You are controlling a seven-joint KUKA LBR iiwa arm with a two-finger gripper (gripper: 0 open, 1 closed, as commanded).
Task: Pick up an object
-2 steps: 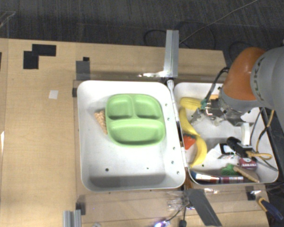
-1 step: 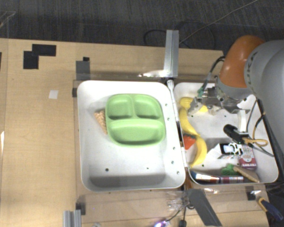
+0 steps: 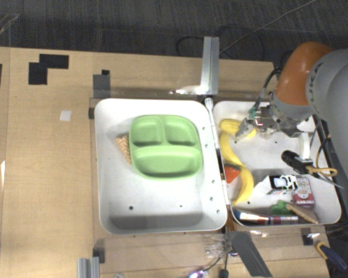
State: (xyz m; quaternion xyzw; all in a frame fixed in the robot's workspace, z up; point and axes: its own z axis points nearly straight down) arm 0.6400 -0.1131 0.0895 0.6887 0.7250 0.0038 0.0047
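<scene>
Plainly, the gripper (image 3: 250,124) was seen just beside a yellow banana (image 3: 227,145) in the right bin (image 3: 262,156); its state could not be told.

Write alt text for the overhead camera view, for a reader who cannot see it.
The robot's gripper sits beside a banana in the cluttered right bin. The left bin holds a green divided plate.

- Left bin (image 3: 156,213): tray (image 3: 164,145) fills the middle; near edge bare.
- Right bin (image 3: 267,155): bananas (image 3: 244,185) line left wall, pens (image 3: 272,218) along near edge; middle bare.
</scene>
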